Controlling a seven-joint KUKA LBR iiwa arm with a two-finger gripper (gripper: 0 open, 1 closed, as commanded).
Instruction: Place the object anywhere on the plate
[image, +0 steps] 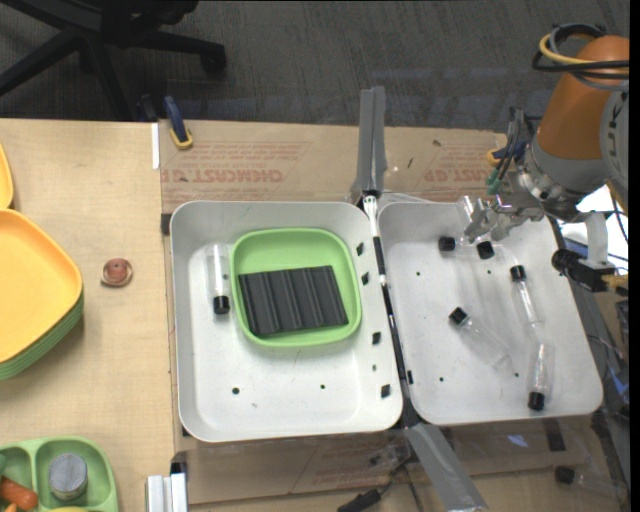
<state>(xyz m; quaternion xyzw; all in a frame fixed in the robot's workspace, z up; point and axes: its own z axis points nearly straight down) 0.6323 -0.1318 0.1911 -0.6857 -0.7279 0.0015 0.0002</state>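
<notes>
Wooden tabletop (100, 200) under two white bins: left bin (200, 380) with green plate (238, 280) carrying a dark ribbed block (295, 300), right bin (570, 390) strewn with clear, black-capped tubes. Hand (482, 225) low over the right bin's far side, near a small black cap; spread or pressed together, cannot tell. Probably light, stiff, slick and quick to roll, perhaps brittle, so best pinched gently across the barrel at mid-length, as on the nearest tube (527, 300), not by the cap.
</notes>
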